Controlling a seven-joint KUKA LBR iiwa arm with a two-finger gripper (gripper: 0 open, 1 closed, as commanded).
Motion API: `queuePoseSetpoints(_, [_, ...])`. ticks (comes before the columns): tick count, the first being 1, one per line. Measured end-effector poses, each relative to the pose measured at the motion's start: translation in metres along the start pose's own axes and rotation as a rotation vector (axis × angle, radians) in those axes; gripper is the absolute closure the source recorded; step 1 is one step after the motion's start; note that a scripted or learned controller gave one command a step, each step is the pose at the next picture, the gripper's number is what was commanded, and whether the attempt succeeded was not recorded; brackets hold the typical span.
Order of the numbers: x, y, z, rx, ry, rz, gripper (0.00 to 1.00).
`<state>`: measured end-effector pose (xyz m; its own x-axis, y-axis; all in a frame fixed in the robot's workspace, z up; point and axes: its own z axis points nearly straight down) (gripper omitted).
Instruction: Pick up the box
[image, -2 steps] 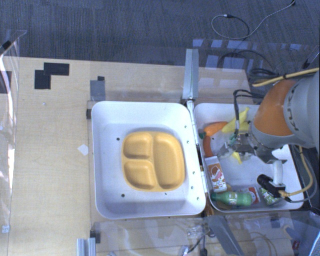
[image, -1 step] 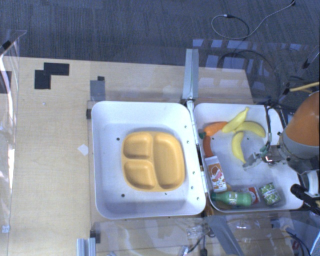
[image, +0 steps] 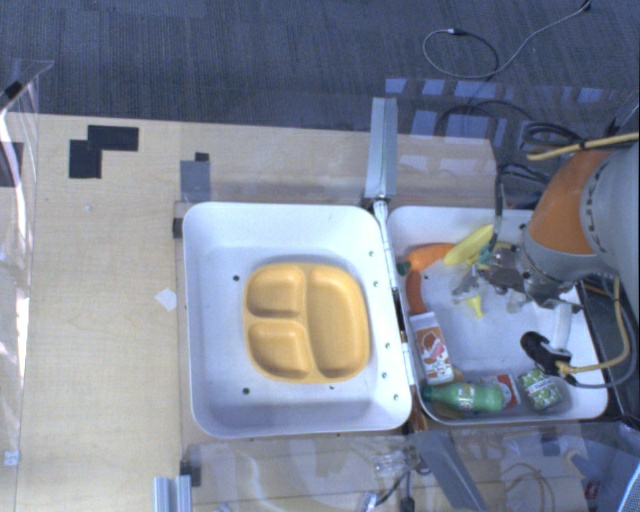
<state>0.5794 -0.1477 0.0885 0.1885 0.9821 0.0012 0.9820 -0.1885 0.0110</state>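
Grey arm reaches over right bin; left bin bears yellow tray. Gripper hovers mid-bin, finger state unclear. Box lies at bin's left wall, untouched. Approach step; next: shift left, descend.

The arm is showing grey metal, an orange band, and a black cable.

The desk is light wood with black tape marks on it. Behind it the floor is dark grey carpet. A thin cable lies there.
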Motion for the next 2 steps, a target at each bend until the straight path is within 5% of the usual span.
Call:
queuePoseSetpoints(1, [-0.057,-0.080,-0.001,0.001,-0.003,-0.036,0.00])
queuePoseSetpoints(2, [-0.023,0.019,0.001,0.001,-0.001,0.046,0.00])
